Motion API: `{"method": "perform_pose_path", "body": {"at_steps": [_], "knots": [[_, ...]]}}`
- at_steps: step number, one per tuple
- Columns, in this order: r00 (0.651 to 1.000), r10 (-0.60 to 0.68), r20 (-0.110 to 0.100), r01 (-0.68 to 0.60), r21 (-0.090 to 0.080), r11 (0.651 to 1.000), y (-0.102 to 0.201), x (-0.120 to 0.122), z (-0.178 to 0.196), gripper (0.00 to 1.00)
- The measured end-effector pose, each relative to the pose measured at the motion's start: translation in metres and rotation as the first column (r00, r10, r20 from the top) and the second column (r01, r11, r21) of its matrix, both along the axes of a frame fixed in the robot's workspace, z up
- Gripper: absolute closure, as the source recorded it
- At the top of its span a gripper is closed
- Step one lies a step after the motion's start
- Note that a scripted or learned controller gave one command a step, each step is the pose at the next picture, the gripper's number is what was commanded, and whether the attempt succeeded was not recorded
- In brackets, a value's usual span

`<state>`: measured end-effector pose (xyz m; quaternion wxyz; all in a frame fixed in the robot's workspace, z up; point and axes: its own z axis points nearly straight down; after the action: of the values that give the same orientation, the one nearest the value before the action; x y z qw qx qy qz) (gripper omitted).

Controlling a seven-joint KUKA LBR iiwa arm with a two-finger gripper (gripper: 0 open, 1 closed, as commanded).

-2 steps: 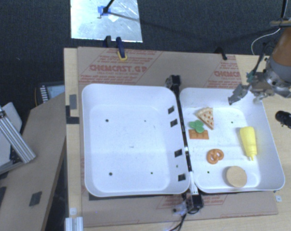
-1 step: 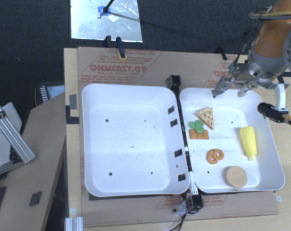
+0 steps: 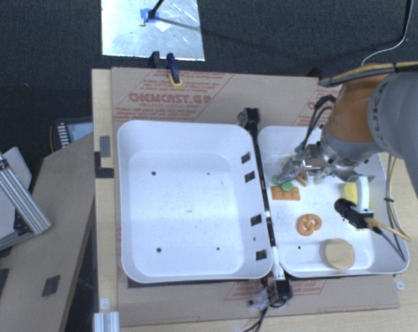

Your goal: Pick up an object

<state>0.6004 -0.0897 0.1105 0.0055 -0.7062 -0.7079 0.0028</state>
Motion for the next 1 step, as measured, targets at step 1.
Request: {"method": "perform_pose_path", "body": {"at_steps": [1], "knots": [[1.0,0.004,0.014,-0.003,-0.004,1.0,0.0074,0.0216,-0.0267,0.0]]}}
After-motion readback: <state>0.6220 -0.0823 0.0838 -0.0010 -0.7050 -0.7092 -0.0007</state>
